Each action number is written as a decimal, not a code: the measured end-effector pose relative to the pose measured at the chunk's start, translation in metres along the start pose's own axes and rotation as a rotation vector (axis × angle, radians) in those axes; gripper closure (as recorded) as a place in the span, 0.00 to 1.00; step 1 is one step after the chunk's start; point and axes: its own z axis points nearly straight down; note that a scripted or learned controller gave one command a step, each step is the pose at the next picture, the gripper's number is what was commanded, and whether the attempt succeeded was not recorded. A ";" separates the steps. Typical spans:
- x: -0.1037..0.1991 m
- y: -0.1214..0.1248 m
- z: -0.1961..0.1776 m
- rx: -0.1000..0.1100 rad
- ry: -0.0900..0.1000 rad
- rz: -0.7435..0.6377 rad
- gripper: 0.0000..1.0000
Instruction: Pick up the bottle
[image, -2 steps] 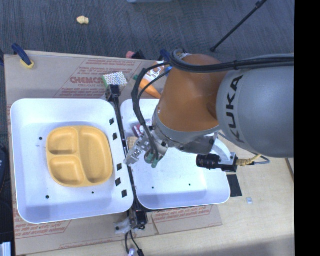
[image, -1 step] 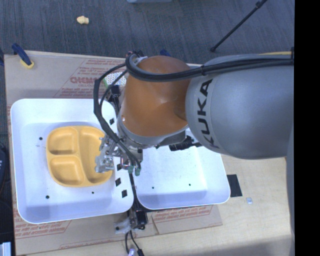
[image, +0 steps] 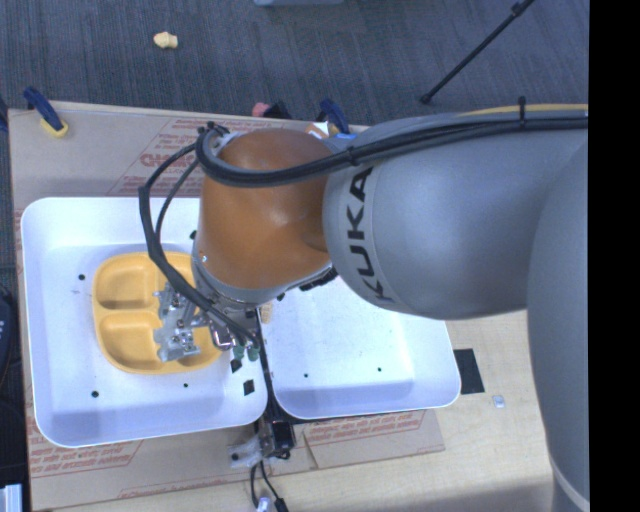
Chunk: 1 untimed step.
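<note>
Two white bins sit side by side, and the claw (image: 180, 330) hangs low in the left bin (image: 50, 300), over a yellow divided tray (image: 125, 300). No bottle can be picked out anywhere; if one is in reach it probably lies under the arm (image: 400, 220), whose orange band (image: 260, 215) and grey body cover much of both bins. So its direction and long axis cannot be judged. Whether the claw is spread or closed cannot be told, nor whether it has anything.
</note>
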 end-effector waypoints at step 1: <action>-0.003 -0.045 0.007 0.000 -0.001 0.150 1.00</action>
